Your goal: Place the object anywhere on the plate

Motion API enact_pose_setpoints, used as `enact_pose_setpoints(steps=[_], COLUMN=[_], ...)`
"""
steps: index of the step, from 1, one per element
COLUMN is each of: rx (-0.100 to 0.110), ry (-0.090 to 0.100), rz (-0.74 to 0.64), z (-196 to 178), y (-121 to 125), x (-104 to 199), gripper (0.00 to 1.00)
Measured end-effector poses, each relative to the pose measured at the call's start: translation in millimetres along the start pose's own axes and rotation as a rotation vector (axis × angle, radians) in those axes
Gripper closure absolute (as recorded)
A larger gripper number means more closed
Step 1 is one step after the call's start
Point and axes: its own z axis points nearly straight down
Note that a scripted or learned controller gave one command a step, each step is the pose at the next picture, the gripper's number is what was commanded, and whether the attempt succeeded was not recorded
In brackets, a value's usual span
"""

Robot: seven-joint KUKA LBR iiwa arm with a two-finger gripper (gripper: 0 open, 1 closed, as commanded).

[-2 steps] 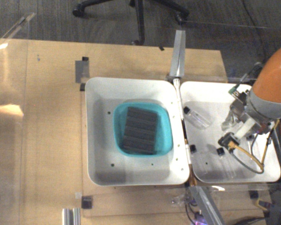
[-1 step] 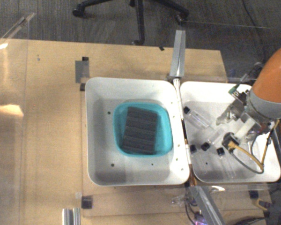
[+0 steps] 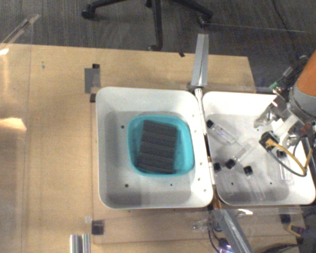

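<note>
A: What sits closest to us at the bottom?

B: The front edge of the bench (image 3: 42, 194), then the near rims of the left bin (image 3: 147, 202) and the right bin (image 3: 263, 199).

A: And the plate?

B: A teal plate (image 3: 185, 141) lies in the middle of the left bin. A dark ribbed block (image 3: 158, 146) already rests on it, wholly inside the rim, its long axis running from the near side to the far side with a slight tilt.

A: Where is the tool?

B: The tool (image 3: 276, 130) is over the far right part of the right bin, on the grey arm with the orange band (image 3: 313, 75). The block lies well apart from it to the left, across the wall shared by the two bins.

A: Is it gripping anything?

B: I cannot tell how it stands, released or clenched; cables and brackets clutter it. Nothing can be made out in its grasp.

A: What else is in the right bin?

B: Small black bits (image 3: 230, 163) and what look like clear plastic pieces (image 3: 221, 130), too faint to name.

A: So the task?

B: Judging by the block on the plate, it looks done.
</note>
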Motion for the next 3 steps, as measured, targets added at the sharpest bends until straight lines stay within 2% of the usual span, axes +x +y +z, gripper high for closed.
enact_pose_setpoints(steps=[1,2,3], rx=[-0.007,-0.008,0.006], ry=[0.003,0.002,-0.004], rz=[0.131,0.287,0.400], z=[-159.0,-208.0,36.2], y=[10.8,20.9,17.5], x=[-49.3,-86.8,-88.2], gripper=[0.00,0.00,0.00])
